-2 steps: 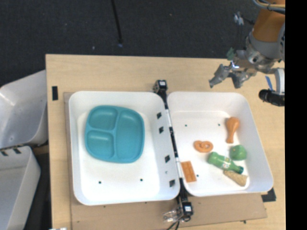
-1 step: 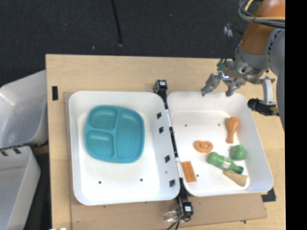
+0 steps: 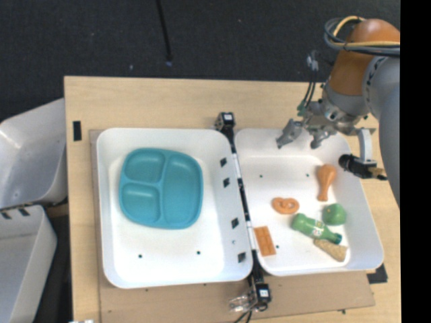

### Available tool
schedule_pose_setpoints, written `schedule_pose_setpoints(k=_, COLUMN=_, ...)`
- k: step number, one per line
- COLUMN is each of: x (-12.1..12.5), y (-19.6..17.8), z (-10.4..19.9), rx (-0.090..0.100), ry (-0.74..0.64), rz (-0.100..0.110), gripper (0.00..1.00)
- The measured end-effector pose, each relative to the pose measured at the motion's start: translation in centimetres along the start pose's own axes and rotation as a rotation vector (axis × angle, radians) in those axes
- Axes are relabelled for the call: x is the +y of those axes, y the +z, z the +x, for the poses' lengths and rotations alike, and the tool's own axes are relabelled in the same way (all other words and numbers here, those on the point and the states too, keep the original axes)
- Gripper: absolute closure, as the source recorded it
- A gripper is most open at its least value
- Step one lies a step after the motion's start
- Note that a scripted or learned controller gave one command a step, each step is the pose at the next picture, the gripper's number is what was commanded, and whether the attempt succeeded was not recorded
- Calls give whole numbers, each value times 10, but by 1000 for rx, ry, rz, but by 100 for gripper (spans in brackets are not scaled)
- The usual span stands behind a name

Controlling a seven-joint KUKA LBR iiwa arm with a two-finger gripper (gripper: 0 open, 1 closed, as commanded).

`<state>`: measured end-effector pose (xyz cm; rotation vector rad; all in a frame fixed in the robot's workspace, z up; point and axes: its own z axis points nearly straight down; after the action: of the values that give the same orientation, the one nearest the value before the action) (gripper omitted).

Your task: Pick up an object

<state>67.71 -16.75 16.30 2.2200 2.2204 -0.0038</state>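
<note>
The gripper hangs over the far edge of the right bin, its fingers spread with nothing between them; the left bin lies well to the left of the jaws and holds the tray. Near the jaws, toward the camera and a little right, lies the drumstick, with the pretzel beside it to the left. Farther from the jaws sit the bottle, the ball touching it, the bread in front, and the block at the bin's left wall.

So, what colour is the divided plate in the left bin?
Teal blue: the plate, seen in the camera view.
</note>
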Motion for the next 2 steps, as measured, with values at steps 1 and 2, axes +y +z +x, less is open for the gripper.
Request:
schedule_pose_setpoints(k=1, x=1, y=41, z=3, rx=0, ry=-3, rz=-1, gripper=0)
schedule_pose_setpoints(k=2, x=2, y=28, z=2, rx=-2, ry=-4, rz=-6, gripper=100)
